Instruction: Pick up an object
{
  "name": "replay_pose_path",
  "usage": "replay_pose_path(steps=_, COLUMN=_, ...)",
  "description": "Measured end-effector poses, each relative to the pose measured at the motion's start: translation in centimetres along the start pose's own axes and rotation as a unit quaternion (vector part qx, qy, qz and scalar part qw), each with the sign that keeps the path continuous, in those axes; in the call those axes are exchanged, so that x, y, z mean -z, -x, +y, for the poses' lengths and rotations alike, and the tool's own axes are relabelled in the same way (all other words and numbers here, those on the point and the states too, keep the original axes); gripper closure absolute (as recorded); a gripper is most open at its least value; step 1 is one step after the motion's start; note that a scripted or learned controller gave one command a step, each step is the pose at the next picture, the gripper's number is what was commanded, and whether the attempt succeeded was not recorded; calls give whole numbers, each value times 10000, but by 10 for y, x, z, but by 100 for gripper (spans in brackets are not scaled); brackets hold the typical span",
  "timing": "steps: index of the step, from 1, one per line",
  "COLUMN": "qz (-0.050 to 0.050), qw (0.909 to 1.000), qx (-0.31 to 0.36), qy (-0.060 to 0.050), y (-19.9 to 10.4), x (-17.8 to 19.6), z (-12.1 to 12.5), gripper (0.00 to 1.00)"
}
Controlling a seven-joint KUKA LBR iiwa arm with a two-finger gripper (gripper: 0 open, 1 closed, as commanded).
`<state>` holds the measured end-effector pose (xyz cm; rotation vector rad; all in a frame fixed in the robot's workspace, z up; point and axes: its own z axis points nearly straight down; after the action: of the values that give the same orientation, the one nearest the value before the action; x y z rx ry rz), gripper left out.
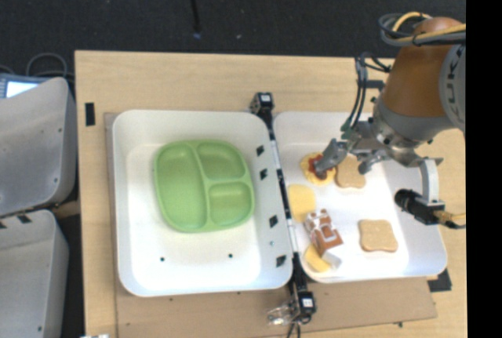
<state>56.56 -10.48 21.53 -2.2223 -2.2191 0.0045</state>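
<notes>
Tool fingers are spreading open and hanging low in the right bin, just right of the red-and-yellow toy, which is lying nearest the divider, with a toast slice sitting just below the tool.

The arm partly hides the right bin's far corner.

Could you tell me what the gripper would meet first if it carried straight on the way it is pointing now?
Probably the red item lying on a yellow piece at the right bin's upper left. The gripper points down-left right beside it, though depth is hard to judge from above.
</notes>
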Motion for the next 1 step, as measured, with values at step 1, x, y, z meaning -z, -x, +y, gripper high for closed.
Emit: replay_pose_path(steps=1, qz=2, qw=10000, qx=-3, qy=-11, y=6, x=-63, z=1, gripper=0)
